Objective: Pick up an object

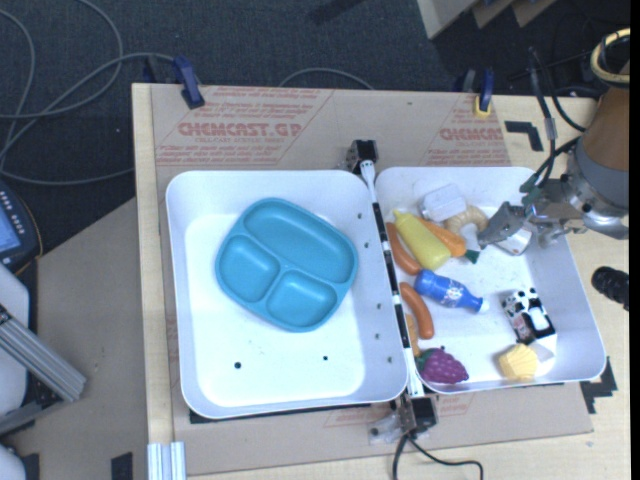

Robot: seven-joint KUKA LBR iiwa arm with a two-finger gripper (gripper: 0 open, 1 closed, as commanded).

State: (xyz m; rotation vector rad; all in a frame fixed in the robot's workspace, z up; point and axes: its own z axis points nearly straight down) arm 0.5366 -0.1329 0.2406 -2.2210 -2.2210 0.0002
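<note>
Right bin point(585, 313), near edge: purple grapes point(445, 366), yellow piece point(518, 363), black-and-white toy point(528, 315) | middle: blue bottle point(450, 291), yellow bottle point(422, 241), orange sausages point(417, 308) | gripper point(497, 231) hovers just right of yellow bottle; open or clenched, cannot tell | left bin point(190, 298): blue divided plate point(287, 263) | far board point(240, 128) reads, perhaps, "CHEMCAST GP"

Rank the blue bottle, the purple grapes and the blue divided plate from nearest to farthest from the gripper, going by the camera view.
Measured from the gripper, over the right bin:
1. Blue bottle, just below and left of it in the right bin.
2. Purple grapes, at the right bin's near left corner.
3. Blue divided plate, across the divider in the left bin.
</note>
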